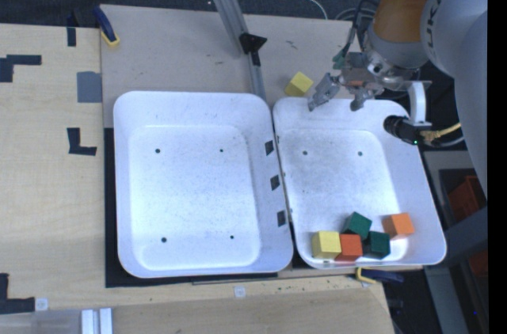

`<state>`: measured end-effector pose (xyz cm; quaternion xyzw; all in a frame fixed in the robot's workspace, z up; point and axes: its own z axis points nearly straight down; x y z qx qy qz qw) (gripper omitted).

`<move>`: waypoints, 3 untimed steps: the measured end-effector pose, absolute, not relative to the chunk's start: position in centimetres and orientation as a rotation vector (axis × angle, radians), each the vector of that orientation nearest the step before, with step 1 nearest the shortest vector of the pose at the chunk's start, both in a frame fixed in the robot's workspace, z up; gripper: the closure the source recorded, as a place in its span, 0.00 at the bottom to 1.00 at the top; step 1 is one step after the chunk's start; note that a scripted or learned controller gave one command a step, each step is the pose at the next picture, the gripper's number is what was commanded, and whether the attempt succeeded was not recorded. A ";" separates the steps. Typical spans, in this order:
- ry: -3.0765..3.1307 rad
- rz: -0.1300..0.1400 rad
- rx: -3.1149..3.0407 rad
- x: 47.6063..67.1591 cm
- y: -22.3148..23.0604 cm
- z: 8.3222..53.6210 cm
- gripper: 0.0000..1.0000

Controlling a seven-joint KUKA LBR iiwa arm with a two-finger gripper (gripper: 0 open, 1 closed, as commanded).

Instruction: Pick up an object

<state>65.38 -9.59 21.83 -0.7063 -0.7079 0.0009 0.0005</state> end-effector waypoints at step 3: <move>-2.225 0.003 -2.216 65.4 -9.5 22.8 1.00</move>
